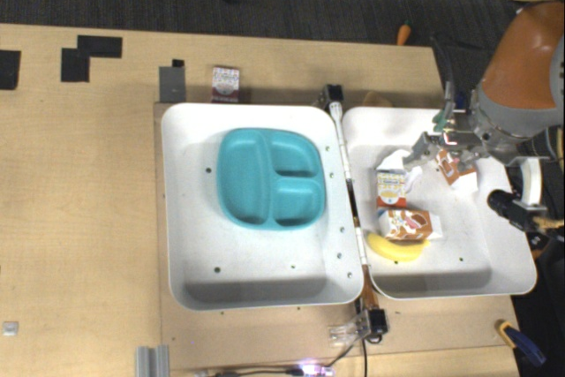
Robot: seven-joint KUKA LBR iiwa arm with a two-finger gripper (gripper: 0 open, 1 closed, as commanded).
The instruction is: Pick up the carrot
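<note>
By the front wall of the shallow white right-hand bin [494, 269], a curved yellow banana [397, 249]. Deeper in, toward that bin's back right, what looks like the small orange carrot [456, 168], just under the grey two-finger gripper [448, 144]. Pincer state impossible to tell. Could slip off sideways or close on air.

Left bin [185, 190]: teal divided tray [270, 177], flat. Right bin [494, 269]: carton [391, 187], snack pack [407, 225], banana [395, 248] clustered near divider. Gripper [446, 146] over right bin, orange item [456, 165] just beside.
</note>
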